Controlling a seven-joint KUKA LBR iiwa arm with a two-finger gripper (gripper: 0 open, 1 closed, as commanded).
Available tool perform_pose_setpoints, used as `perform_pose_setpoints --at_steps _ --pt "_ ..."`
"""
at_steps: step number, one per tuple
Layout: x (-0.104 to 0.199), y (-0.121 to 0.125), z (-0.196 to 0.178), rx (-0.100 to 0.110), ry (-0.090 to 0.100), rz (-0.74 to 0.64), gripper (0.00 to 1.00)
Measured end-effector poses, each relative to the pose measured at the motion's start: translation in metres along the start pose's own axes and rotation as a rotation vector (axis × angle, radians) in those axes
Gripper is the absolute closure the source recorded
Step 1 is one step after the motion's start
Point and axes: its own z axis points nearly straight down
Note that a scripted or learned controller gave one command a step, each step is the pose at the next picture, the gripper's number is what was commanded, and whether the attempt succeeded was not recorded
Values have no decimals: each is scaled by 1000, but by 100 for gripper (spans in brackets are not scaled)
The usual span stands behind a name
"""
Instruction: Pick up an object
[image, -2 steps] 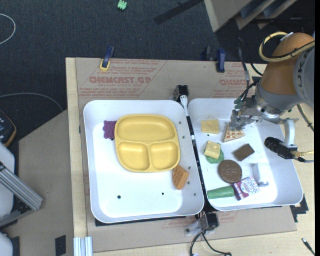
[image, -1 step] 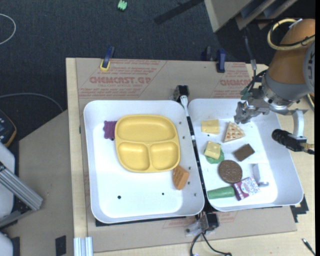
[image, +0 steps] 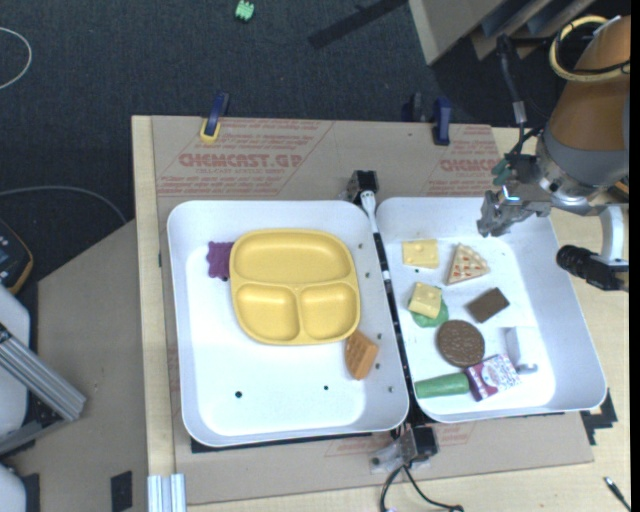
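With the gripper (image: 497, 215) hovering over the right bin's (image: 570, 330) upper right corner, its grip state unreadable, it should drop squarely over the nearby pizza-slice toy (image: 466, 265), clear of the yellow cheese block (image: 420, 253).

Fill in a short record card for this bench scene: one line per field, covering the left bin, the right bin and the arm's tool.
left bin: yellow three-compartment plastic tray; purple piece at its left edge; brown toast-like piece by its lower right corner
right bin: two pale yellow cheese-like blocks, pizza-slice toy, dark brown square, round brown cookie, green stick, red packet
tool: over the right bin's upper right corner, holding nothing visible
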Motion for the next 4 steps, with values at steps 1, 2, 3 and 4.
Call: perform_pose_setpoints --at_steps 1,2,3,4 --pt "59 4 8 7 2 -3 100" --pt "111 19 -6 0 3 -5 100" --pt "120 15 4 8 1 -1 100" --pt "138 16 -5 2 1 -1 100"
